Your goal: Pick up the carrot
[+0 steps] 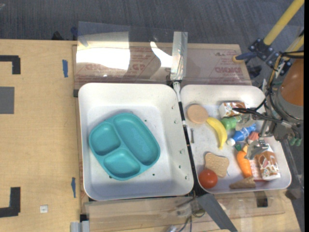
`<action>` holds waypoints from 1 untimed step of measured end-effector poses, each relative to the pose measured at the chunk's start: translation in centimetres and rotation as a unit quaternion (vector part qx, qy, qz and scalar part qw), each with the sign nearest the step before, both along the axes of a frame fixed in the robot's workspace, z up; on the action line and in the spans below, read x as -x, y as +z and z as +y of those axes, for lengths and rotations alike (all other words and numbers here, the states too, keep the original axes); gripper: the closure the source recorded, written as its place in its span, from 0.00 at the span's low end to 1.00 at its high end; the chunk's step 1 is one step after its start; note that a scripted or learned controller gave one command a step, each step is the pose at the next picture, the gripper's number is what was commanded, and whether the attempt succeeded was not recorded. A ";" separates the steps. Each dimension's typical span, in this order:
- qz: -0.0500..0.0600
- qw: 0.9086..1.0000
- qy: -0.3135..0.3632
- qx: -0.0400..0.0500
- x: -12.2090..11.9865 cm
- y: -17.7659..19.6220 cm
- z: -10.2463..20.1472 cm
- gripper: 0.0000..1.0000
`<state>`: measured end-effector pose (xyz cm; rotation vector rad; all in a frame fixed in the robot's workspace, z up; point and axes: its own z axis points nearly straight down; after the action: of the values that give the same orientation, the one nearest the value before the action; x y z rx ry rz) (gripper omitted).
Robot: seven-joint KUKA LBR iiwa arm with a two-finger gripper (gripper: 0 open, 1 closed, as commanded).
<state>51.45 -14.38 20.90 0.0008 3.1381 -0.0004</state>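
Nearest my camera sits the tomato [208, 178] at the right bin's [203, 98] front edge, and just beyond it I see the carrot [244, 164], lying directly under the gripper [255, 149] and touching its tips, with a red-and-white packet [268, 165] just to the gripper's right. I cannot tell how wide the gripper stands. Left of the gripper lie a bread slice [217, 164] and a banana [218, 130], and further left the teal divided tray [124, 145] rests in the other bin [87, 178].
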 end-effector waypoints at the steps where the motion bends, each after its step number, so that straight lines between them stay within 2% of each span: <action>1: -0.006 0.997 -0.081 0.001 0.2 -10.9 1.2 0.00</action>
<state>51.22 -13.23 9.96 0.2533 3.1151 -0.0039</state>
